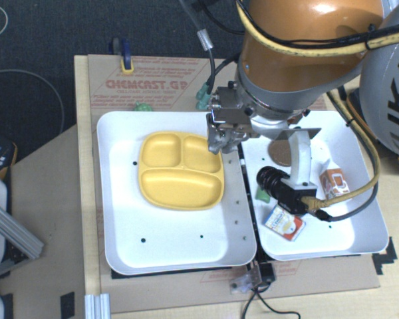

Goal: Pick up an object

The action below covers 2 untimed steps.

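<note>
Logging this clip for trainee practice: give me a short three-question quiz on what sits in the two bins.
1. True or false: the yellow divided plate lies in the left bin.
2. Which bin holds the small packets, such as the red and white packet? A) left B) right
3. Fill in: the gripper hangs over the plate's upper ____ corner.

Key: 1 true; 2 B; 3 right.

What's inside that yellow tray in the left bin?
Nothing shows in the yellow tray's three compartments. The gripper covers its upper right corner, so that bit stays hidden.
</note>
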Tool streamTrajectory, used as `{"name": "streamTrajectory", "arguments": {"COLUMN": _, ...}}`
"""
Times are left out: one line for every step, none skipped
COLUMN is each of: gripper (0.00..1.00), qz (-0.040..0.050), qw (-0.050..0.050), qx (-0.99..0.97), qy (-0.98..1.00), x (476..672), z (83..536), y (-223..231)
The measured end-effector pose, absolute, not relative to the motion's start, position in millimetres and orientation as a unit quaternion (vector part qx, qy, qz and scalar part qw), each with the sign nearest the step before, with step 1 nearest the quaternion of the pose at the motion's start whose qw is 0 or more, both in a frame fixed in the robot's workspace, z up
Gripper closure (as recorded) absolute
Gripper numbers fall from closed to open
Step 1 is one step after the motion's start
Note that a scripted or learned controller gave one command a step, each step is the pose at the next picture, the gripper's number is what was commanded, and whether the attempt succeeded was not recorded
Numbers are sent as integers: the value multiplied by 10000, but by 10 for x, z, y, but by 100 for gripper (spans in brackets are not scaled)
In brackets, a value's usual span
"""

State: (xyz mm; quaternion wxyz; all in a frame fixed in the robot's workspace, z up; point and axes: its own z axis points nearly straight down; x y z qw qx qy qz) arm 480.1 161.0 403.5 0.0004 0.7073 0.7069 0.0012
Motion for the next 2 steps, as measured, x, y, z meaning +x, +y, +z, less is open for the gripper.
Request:
{"name": "streamTrajectory", "arguments": {"gripper": 100, "qz": 52, "qw": 34, "qx": 7088, "qy": 7054, "x": 4799, "z": 4935, "y": 1143}}
{"name": "streamTrajectory", "arguments": {"gripper": 100, "qz": -32, "qw": -19, "qx": 7091, "qy": 7051, "x": 4788, "z": 4281, "y": 694}}
